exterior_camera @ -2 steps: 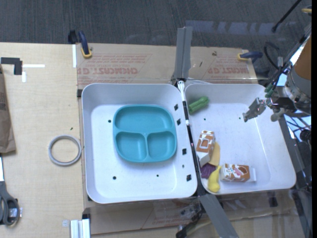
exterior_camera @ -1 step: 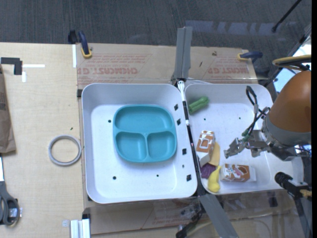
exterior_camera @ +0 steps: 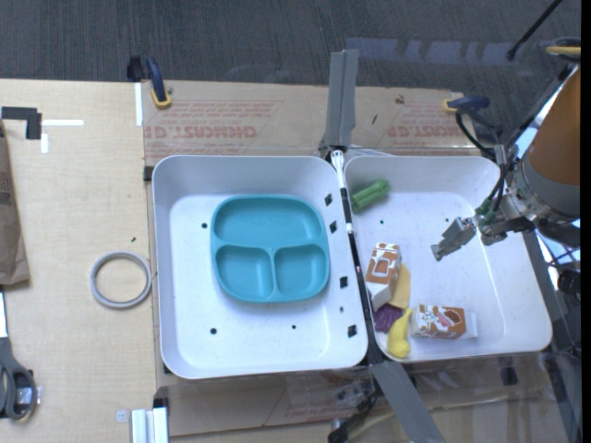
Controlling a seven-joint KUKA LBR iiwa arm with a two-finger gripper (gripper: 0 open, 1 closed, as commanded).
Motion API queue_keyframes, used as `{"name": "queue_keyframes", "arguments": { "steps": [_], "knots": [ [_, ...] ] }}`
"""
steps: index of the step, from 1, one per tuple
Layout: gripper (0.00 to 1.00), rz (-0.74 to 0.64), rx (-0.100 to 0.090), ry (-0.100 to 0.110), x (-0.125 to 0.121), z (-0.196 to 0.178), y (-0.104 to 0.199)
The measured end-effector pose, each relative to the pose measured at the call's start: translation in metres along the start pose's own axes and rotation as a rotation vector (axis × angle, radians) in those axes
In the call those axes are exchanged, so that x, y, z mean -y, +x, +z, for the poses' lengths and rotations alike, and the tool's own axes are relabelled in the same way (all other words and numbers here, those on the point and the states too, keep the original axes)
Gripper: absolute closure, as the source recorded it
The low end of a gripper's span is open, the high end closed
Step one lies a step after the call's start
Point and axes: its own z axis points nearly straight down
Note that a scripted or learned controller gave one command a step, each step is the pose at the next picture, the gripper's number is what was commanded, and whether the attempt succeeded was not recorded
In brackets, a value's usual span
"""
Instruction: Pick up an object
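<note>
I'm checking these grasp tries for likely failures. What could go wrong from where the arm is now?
1. The grey two-finger gripper hangs over bare floor of the right white bin; a straight descent would likely close on nothing.
2. The yellow banana-shaped toy, purple piece and orange-and-white packet lie crowded by the bin's left wall, so a grasp there may hit the wall or catch two things.

Both white bins [exterior_camera: 175,275] look like smooth, slightly glossy plastic; same for the teal tray [exterior_camera: 271,249]. Bench top [exterior_camera: 74,210] at 9 o'clock: matt pale wood. Cardboard sheet [exterior_camera: 240,118] at 12 o'clock: matt, printed.
</note>
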Motion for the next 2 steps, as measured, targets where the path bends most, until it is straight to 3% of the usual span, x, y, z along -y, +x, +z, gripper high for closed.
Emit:
{"name": "queue_keyframes", "arguments": {
  "steps": [1, 2],
  "knots": [
    [0.00, 0.038, -0.001, 0.002, 0.011, 0.071, 0.039],
    [0.00, -0.056, -0.001, 0.000, 0.019, 0.170, 0.009]
  ]
}}
